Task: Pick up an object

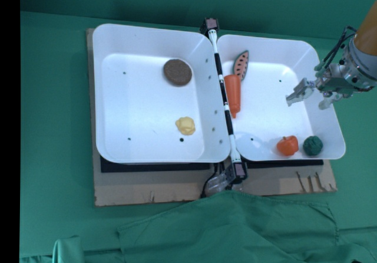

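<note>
- my gripper hangs over the right bin's far edge, fingers spread, holding nothing.
- nearest picks sit below it in the corner: pepper and green ball, just apart.
- carrot and melon slice hug the divider, awkward to reach.

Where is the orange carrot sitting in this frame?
In the camera view, the carrot lies in the right bin, against its left wall by the divider, just below the watermelon slice and well left of the pincer.
</note>
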Robot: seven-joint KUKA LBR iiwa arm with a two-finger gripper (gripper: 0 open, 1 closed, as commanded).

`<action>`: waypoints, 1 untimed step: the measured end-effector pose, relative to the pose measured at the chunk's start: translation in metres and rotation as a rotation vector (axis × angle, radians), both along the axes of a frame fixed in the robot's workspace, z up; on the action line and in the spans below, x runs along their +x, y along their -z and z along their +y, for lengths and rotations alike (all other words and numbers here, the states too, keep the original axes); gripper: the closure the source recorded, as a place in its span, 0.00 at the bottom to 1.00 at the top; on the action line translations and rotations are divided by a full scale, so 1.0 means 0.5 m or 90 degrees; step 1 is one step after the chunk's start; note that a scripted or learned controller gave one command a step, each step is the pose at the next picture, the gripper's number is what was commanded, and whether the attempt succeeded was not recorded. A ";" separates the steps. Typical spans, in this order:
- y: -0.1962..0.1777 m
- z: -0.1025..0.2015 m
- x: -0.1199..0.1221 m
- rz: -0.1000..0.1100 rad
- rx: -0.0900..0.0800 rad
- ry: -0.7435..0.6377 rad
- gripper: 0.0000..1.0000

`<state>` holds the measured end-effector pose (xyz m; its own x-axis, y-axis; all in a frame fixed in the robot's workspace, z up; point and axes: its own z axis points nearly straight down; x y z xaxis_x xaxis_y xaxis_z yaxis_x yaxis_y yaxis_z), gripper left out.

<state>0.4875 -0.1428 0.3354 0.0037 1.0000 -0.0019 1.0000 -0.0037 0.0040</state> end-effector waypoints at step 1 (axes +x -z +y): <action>-0.025 -0.002 0.001 -0.004 -0.002 0.002 1.00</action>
<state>0.4883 -0.1438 0.3478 0.0071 1.0000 -0.0045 0.9999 -0.0070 0.0108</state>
